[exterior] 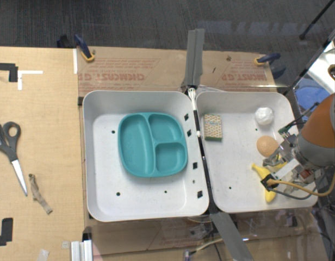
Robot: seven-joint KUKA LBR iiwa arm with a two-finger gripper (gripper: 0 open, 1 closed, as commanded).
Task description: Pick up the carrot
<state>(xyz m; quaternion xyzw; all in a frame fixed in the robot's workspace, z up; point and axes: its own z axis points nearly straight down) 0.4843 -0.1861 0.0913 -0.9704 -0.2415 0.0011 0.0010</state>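
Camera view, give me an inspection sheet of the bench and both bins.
Surface: left bin and right bin, both white, side by side on a cardboard-covered bench.
Job's things: nothing seen.
Clutter: teal divided plate in the left bin; small patterned box, white crumpled item, tan egg and yellow banana in the right bin.
Grippers: claw low at the right bin's right side, beside the egg and banana.
Cables: yellow cable looping near the claw.
Surroundings: scissors on the bench left of the bins; blue clamp at the back.
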